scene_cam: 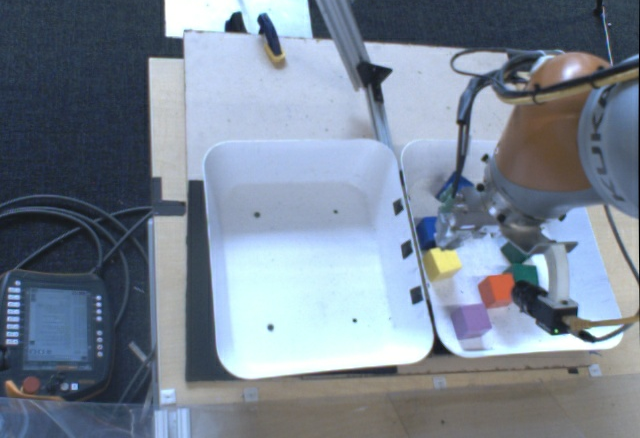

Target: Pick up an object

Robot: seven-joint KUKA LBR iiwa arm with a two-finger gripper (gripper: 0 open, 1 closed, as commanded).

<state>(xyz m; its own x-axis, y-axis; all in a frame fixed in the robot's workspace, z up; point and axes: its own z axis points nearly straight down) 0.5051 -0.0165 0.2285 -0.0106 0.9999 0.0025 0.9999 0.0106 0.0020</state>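
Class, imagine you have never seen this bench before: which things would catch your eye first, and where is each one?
The big orange-banded arm stands out first, reaching in from the right over the right bin, with its gripper low among the blocks. Next come the bright blocks clustered in that bin: a yellow block by the divider, an orange block and a purple block nearer the front. The left bin is a broad white expanse beside them.

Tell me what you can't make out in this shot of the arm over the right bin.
- Gripper, camera view: the wrist above covers its fingers, so open or shut is unclear.
- Blue block: partly behind the gripper, so contact can't be judged.
- Green block: mostly under the arm.
- Right bin: its far side is covered by the orange band of the arm.
- Pendant screen: too small to read.
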